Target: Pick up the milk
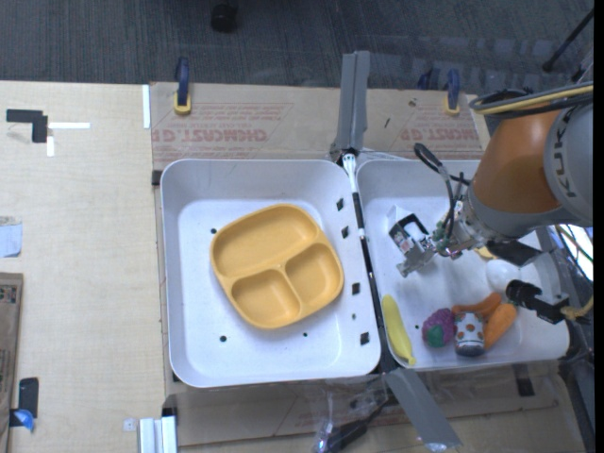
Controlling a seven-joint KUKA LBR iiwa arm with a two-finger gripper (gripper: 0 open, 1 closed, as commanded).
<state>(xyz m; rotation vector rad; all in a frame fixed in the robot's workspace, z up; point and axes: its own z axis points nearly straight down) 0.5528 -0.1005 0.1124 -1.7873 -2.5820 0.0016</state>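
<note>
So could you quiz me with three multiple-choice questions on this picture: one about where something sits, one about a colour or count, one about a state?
1. The yellow three-compartment plastic plate lies in:
A the left white bin
B the right white bin
C the bench

2. The long corn cob by the right bin's left wall is:
A purple
B yellow
C white

3. The plate's compartments are:
A full
B empty
C covered

Answers: 1 A, it rests inside the left bin. 2 B, it is plainly yellow. 3 B, bare plastic shows in all three.

The yellow three-compartment plastic plate (276, 265) lies in the left shallow white bin (189, 281). The right white bin (377, 196) holds a yellow banana-shaped toy (397, 329), purple grapes (437, 327) and an orange carrot (497, 317).
</note>
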